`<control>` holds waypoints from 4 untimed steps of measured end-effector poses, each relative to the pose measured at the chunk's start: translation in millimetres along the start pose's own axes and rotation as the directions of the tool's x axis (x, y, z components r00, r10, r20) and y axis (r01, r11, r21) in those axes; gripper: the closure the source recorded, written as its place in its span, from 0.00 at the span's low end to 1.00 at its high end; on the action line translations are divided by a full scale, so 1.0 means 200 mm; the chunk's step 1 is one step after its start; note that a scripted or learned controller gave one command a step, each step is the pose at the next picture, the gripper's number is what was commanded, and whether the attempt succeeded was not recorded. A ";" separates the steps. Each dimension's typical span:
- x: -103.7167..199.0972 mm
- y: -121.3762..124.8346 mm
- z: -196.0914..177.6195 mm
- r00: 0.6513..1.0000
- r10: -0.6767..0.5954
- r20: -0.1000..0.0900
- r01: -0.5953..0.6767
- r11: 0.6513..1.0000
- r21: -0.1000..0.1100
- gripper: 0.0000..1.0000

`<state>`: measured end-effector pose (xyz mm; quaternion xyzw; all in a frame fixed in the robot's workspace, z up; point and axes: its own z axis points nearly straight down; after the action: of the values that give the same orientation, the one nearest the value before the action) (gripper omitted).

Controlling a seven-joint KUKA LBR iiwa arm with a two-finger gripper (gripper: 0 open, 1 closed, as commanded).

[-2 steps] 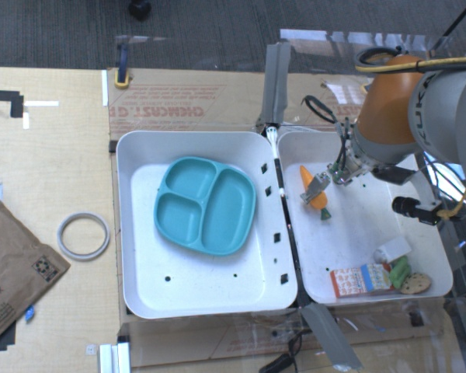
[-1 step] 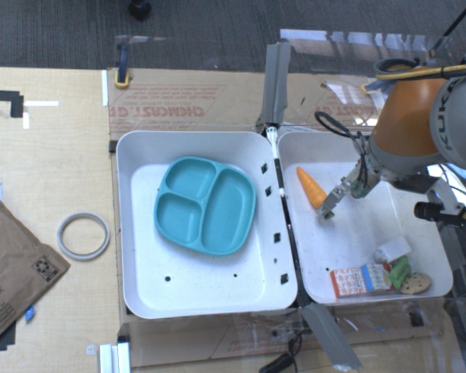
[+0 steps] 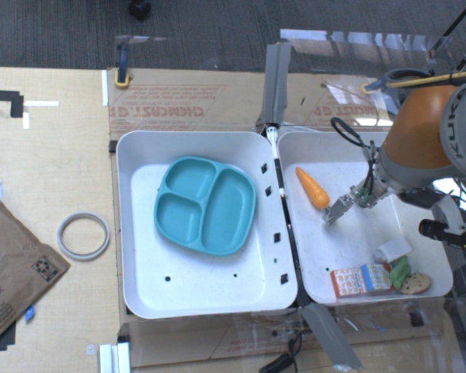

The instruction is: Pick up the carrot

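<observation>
plate (image 3: 206,206) in left bin (image 3: 132,231), carrot (image 3: 312,188) in right bin (image 3: 419,224)

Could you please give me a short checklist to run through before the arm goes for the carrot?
1. Carrot lying in the right bin, in plain sight: ok.
2. Nothing resting on the carrot: ok.
3. Gripper close beside the carrot, just to its lower right: ok.
4. Carrot between the fingers: not ok, it lies apart from them.
5. Finger opening: cannot tell.
6. Carton and cookie away from the carrot: ok.
</observation>
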<state>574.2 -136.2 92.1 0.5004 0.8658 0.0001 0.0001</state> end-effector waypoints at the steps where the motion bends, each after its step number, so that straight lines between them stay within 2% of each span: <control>1: -0.02 0.36 0.00 0.985 -0.173 0.003 0.173 0.985 -0.002 0.00; 2: -0.09 0.36 -0.01 0.996 0.085 0.003 -0.085 0.996 -0.002 0.00; 3: 0.05 0.27 0.00 0.984 0.179 0.000 -0.179 0.984 0.001 0.00; 4: 0.05 0.27 -0.04 0.983 0.181 0.000 -0.181 0.983 0.000 1.00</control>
<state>616.6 -100.8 100.9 0.5772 0.8166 -0.0002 0.0001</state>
